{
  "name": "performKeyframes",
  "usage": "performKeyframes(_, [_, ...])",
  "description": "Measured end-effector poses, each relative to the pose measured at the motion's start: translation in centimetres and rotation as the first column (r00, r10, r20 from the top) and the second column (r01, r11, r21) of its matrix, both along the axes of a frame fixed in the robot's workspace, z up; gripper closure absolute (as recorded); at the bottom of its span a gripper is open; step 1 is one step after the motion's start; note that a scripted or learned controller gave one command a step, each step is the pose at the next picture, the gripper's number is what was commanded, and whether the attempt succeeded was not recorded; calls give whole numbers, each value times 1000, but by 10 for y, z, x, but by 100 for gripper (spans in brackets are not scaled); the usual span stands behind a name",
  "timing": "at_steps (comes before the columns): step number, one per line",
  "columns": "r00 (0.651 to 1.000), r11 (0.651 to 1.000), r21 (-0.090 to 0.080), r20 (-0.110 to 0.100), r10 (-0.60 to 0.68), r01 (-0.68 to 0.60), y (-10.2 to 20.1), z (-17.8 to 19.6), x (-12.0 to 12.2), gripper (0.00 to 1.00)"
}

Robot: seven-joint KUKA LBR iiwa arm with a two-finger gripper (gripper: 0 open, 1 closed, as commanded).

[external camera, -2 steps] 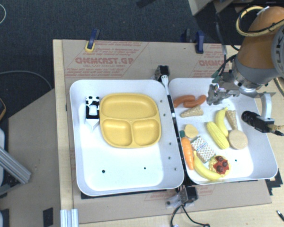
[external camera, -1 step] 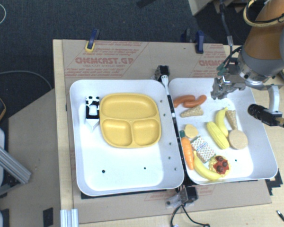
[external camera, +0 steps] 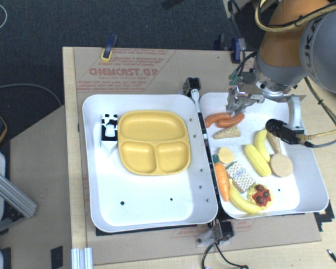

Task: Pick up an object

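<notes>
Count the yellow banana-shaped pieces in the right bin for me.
3. One banana curves along the right bin's near edge, beside the carrot. Two more, one and another, lie side by side mid-bin. Others could be hidden under the claw.

The tan surface point(external camera: 129, 72) with red lettering carries two white bins, left bin point(external camera: 95, 167) and right bin point(external camera: 308, 178), touching side by side.

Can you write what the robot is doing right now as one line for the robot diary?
task: pick up an object | gripper: low in right bin, over hot dog | hold: not confirmed | left bin: yellow divided plate
</notes>
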State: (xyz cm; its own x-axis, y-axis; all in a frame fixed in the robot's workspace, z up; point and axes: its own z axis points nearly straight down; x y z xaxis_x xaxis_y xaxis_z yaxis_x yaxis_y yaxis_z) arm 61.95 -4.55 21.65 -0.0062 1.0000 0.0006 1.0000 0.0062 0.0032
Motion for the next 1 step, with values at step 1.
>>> performKeyframes(1, [1000,1000,0,2,0,0,55,18,15,100])
